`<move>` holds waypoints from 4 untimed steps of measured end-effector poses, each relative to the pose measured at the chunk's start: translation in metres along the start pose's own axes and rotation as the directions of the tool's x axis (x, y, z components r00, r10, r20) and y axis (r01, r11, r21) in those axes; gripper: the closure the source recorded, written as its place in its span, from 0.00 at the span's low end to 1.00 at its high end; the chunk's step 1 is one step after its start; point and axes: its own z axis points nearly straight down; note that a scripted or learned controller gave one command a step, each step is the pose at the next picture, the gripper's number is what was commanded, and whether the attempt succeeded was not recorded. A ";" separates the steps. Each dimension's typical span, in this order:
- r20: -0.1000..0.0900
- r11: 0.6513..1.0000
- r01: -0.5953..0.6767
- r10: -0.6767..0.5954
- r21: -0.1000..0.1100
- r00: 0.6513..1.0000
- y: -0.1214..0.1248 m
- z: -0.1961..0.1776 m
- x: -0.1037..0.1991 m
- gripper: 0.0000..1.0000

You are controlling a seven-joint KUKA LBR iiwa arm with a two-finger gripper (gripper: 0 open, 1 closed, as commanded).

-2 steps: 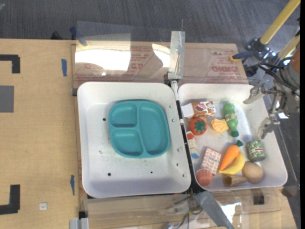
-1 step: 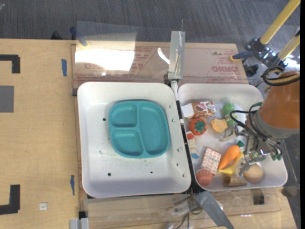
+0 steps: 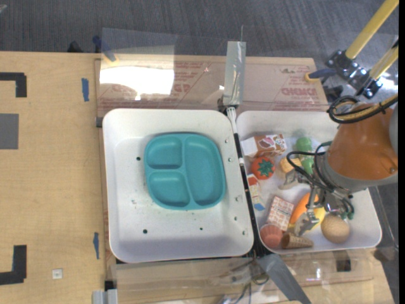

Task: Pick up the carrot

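Two white bins sit side by side: the left bin [image 3: 120,189] carries a teal divided plate [image 3: 185,170], the right bin [image 3: 370,223] assorted toy food. The gripper [image 3: 309,220] hangs over the right bin; its finger state cannot be determined. The carrot [image 3: 299,209] lies directly beside the gripper.

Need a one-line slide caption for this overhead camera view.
Gripper lowered over the carrot in the cluttered right bin; teal divided plate in the left bin.

Arm [image 3: 364,147] low; jaws downward
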 end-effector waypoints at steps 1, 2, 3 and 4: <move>0.005 1.000 -0.017 0.017 0.001 1.000 0.020 -0.001 0.001 0.00; -0.016 0.875 0.483 -0.483 -0.016 0.875 -0.003 -0.023 -0.069 0.00; -0.018 0.906 0.422 -0.423 -0.015 0.906 0.025 0.005 -0.049 0.00; -0.017 0.828 0.560 -0.560 -0.019 0.828 -0.084 -0.005 -0.013 0.00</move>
